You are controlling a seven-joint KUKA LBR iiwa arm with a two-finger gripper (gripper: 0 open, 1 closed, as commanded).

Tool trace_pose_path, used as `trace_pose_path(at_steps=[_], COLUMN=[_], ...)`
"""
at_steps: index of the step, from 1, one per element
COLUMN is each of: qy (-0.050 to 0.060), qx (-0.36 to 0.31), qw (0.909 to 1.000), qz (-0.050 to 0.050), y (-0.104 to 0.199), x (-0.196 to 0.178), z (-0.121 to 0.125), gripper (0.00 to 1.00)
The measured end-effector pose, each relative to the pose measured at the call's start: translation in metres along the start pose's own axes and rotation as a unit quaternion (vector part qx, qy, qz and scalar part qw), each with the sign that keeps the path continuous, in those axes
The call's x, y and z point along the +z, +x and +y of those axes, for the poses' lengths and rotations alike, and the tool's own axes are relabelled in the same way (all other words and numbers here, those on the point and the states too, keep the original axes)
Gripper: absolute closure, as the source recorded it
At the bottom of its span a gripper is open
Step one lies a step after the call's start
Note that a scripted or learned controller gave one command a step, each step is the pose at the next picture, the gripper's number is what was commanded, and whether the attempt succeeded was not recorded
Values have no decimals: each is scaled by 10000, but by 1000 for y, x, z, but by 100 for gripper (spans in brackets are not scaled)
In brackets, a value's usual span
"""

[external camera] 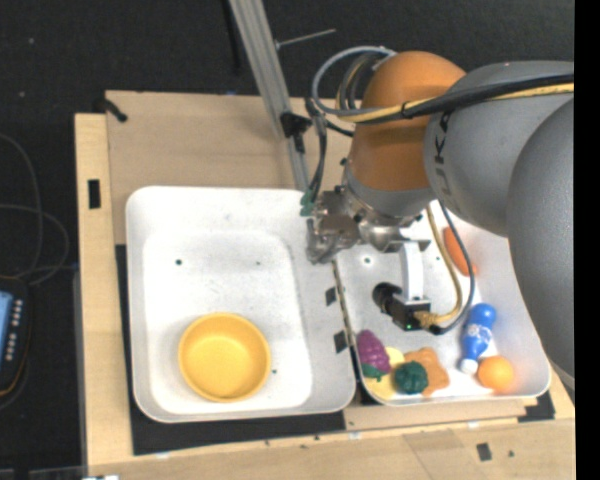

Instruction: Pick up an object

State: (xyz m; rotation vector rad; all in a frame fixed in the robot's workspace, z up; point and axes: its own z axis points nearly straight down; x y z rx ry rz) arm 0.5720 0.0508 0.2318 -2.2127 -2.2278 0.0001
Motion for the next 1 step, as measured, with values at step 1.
trace_pose_path(at_steps=[1], qy=[-4], qx=[-4], qw=[10000], qz=[5], y=[38], x=[-8], z=[-23], gripper=[100])
